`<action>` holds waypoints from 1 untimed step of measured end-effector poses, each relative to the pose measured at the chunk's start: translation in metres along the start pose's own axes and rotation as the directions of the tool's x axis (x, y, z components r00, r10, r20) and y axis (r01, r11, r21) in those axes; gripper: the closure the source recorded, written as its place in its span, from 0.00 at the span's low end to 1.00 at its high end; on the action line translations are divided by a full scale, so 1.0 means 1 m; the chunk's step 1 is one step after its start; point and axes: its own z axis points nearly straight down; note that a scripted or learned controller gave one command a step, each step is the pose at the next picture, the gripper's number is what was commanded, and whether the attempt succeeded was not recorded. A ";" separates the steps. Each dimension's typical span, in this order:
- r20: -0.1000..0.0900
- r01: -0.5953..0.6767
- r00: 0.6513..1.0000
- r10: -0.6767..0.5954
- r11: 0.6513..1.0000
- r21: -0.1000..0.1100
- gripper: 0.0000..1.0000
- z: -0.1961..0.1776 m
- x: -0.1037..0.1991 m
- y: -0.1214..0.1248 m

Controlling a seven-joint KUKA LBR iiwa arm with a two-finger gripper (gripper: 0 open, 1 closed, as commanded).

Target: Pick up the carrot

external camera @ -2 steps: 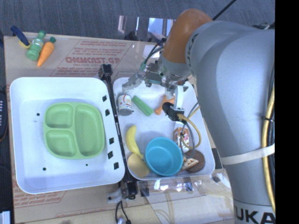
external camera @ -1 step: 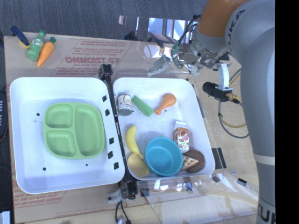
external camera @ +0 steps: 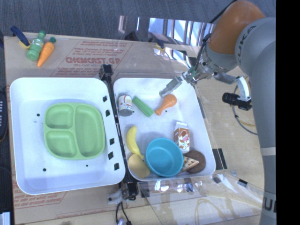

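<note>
Orange and tapering to a paler end, the carrot (external camera: 166,103) lies on the floor of the right bin (external camera: 149,86), near its far wall and angled towards the middle. Nothing lifts it; it rests on the white plastic. I take this for the piece meant, since it is the orange thing under the tool. A second toy carrot (external camera: 45,53) with a green top sits on the cardboard beyond the left bin (external camera: 18,90), well apart from the arm.

Just above the carrot's fat end hangs the gripper (external camera: 166,91), reaching in at a slant from the right, so close that from here it looks to touch or nearly touch. Whether it is apart or together I cannot tell; the slanted view hides that. Nothing shows clamped in it.

Just beside the carrot lies a green stick-shaped piece (external camera: 142,106), and next to that a small can (external camera: 124,104). They crowd its pale end, which is probably why the approach comes at the fat end, where the floor is bare.

Nearer me, a banana (external camera: 132,139), a blue bowl (external camera: 164,157) and a little carton (external camera: 182,137) fill the front of that bin, clear of the work. The left bin bears a green divided plate (external camera: 75,130).
</note>
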 end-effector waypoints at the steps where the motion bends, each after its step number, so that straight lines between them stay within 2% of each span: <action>1: -0.023 -0.132 0.991 0.132 0.991 0.003 0.00 0.112 0.013 0.000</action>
